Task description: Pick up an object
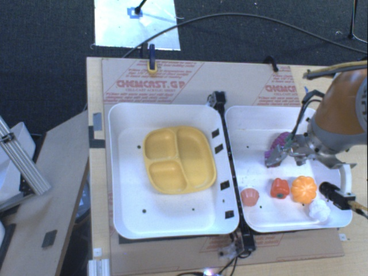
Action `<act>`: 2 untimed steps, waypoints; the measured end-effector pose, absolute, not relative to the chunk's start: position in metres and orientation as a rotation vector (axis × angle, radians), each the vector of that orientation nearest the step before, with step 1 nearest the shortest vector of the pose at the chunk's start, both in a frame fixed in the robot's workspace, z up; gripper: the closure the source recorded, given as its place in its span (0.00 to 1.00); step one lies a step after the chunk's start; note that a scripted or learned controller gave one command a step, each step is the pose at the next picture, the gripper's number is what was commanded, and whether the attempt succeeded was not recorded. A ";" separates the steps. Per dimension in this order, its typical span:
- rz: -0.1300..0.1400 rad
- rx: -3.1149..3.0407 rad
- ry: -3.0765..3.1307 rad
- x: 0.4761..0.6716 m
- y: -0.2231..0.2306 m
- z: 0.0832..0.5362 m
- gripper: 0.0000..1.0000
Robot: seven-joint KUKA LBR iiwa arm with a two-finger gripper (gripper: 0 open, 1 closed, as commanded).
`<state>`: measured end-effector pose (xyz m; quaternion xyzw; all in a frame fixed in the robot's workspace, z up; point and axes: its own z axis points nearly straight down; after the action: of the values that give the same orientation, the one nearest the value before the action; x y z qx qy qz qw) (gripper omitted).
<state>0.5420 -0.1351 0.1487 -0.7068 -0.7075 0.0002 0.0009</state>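
Observation:
My gripper [283, 153] hangs over the middle of the right bin [253, 125], on the grey arm that comes in from the right. A purple object [281, 139], like a bunch of grapes, lies right at the gripper's tip, partly covered by it; whether it is gripped does not show. Along the bin's front lie a pink object [249, 196], a small red-orange pepper [279, 188], an orange pumpkin-like object [303, 189] and a white object [318, 210].
A yellow divided plate [178, 158] lies in the middle of the left bin [129, 211]. A ridge with black clips [224, 154] separates the two bins. The arm's orange wrist band [342, 105] looms over the right bin's far right side.

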 end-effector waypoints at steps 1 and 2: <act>0.002 -2.219 -2.219 0.538 -0.139 0.087 0.00; -0.002 -2.222 -2.224 0.540 -0.139 0.101 1.00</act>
<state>0.5398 -0.1392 0.1013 -0.7068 -0.7074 -0.0006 -0.0012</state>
